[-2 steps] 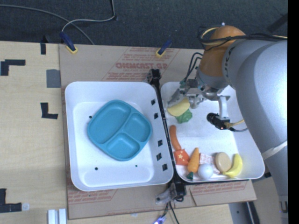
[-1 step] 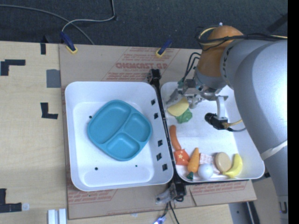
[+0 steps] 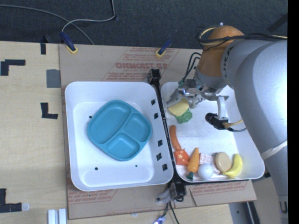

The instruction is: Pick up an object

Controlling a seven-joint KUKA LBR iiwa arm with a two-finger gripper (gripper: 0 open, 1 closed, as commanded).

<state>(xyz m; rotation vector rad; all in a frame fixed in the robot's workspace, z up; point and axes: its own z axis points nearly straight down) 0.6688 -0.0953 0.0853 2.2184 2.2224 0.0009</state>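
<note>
Beneath the claw [image 3: 183,97], yellow toy [image 3: 178,108], right bin [image 3: 243,146]

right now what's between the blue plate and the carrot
In the camera view, between the blue plate and the carrot run the two bins' adjoining rims, then the sausage and an orange star-marked piece.

Blue divided plate [image 3: 120,130] in left bin [image 3: 74,125] (cardboard [image 3: 135,66] beneath)
</note>
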